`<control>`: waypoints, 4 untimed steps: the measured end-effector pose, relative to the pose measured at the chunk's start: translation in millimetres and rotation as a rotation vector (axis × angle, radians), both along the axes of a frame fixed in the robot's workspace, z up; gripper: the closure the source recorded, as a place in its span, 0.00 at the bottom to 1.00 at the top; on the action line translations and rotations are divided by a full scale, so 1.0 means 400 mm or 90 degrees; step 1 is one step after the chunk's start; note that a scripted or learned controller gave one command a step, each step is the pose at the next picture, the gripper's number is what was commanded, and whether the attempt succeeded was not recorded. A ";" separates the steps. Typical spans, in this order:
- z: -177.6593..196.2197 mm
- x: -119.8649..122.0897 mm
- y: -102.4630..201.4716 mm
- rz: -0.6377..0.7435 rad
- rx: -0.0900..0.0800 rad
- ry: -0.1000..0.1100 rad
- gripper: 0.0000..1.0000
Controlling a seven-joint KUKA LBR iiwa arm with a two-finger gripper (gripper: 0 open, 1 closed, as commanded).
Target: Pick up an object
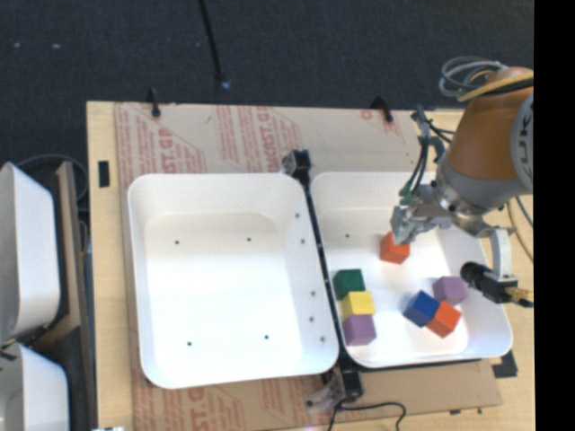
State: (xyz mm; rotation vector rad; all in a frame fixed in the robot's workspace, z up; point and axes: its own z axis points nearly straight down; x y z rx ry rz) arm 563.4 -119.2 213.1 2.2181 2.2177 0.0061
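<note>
one high camera, slanting down, both bins [144, 214]

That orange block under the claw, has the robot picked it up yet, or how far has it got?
Done: the arm has reached into the right bin and its gripper sits right above the orange block. In hand: the grab itself; whether the block is gripped cannot be told, and it seems to rest on the bin floor. Left: closing on it and lifting. The other blocks, like the green block, lie untouched.
</note>
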 end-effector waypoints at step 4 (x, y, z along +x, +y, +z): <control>0.078 0.130 0.386 0.003 0.001 0.005 1.00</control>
